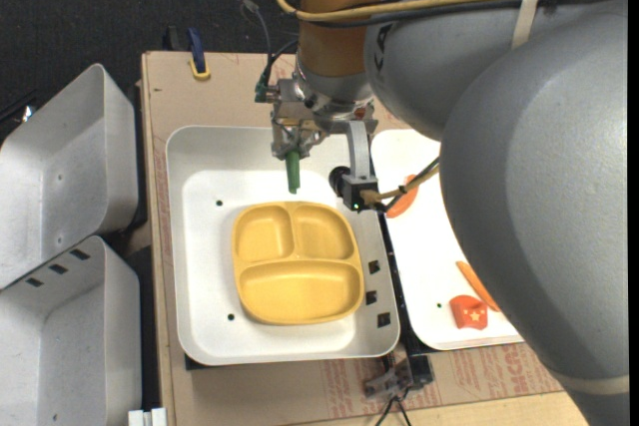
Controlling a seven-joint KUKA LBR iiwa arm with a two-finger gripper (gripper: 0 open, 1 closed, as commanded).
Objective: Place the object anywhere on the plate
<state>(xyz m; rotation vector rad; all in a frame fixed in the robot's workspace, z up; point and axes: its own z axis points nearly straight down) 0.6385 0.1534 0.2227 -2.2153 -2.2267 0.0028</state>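
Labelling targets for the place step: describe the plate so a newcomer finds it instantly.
Look at the left of the two shallow white bins, the one under the grey arm's gripper. On its floor lies a yellow plastic plate, a rounded square split into three compartments. It differs from the red and orange pieces in the right white bin by colour and by being far larger.
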